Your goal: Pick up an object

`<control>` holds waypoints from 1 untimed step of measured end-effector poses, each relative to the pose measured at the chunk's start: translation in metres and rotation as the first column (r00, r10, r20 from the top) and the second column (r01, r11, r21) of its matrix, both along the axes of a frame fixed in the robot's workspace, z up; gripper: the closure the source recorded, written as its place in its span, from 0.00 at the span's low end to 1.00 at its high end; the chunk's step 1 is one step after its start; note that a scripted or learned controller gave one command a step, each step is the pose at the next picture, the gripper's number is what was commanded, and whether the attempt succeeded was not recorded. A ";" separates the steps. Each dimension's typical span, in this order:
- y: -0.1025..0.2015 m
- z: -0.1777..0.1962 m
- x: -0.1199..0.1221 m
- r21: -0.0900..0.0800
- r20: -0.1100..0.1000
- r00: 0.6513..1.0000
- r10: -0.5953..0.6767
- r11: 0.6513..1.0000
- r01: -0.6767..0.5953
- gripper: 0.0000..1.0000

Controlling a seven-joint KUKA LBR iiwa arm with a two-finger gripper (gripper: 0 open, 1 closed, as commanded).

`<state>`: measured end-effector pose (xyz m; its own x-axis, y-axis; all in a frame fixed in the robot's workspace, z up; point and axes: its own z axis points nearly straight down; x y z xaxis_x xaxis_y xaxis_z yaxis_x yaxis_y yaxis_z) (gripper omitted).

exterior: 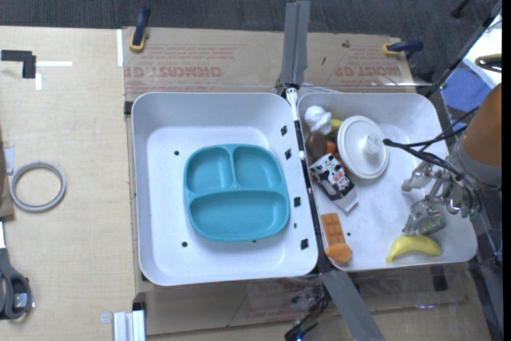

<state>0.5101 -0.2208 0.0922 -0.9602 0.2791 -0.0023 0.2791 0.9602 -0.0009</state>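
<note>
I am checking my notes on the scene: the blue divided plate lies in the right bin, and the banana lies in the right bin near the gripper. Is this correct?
One detail is wrong. The camera view shows the blue divided plate in the left bin, not the right one. The rest stands: the banana lies in the right bin, near the gripper.

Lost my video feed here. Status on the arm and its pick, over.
Tool low in right bin, nothing seen held. Banana just below it, untouched. White lid and black cable close by.
</note>
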 end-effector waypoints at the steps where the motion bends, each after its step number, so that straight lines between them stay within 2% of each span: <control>1: 0.000 0.010 0.001 -0.003 0.003 1.000 0.003 1.000 -0.003 1.00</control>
<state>0.5116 -0.2207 0.1017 -0.9611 0.2761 -0.0058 0.2761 0.9611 -0.0025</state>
